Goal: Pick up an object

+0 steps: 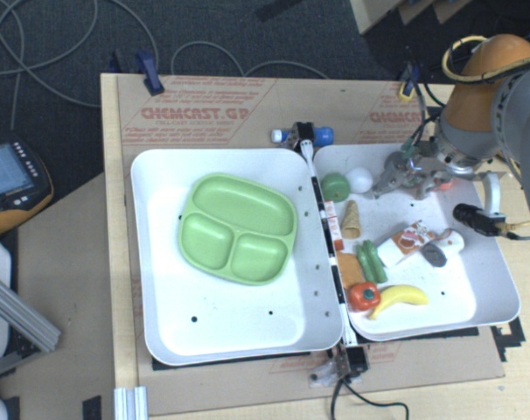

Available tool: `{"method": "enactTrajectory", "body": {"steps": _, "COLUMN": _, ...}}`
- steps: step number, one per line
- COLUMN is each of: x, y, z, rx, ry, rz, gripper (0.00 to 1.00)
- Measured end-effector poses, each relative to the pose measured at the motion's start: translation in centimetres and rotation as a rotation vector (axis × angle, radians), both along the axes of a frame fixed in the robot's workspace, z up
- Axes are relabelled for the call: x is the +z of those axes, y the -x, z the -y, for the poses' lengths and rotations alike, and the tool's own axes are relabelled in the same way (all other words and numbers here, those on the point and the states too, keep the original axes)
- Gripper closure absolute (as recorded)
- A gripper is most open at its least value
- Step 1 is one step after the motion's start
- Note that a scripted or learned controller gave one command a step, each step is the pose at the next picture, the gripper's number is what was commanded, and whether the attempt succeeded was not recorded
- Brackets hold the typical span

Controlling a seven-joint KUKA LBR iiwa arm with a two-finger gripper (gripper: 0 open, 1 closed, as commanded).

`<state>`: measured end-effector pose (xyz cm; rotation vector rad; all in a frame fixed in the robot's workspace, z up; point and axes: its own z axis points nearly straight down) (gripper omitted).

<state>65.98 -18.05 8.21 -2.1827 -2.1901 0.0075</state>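
My gripper (399,180) hangs over the back of the right bin (492,300), just right of a white ball (359,179) and a green ball (335,186). Nothing shows between its tips. Further forward in the same bin lie a tan cone (350,219), a green cucumber-like piece (370,261), an orange piece (351,272), a red tomato (363,297) and a yellow banana (400,297). A white and red packet (411,239) and a grey lump (434,254) lie in the middle, below the gripper.
The left bin (160,322) holds a light green divided plate (237,228). The arm's grey body and orange band (492,68) stand over the right bin's back right corner. Cables trail on the floor beyond the bench.
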Motion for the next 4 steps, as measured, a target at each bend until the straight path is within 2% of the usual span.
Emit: {"method": "enactTrajectory", "body": {"steps": 4, "x": 0.26, "y": -0.21, "z": 0.12, "rx": 0.003, "ry": -0.004, "rz": 0.006, "gripper": 0.00}}
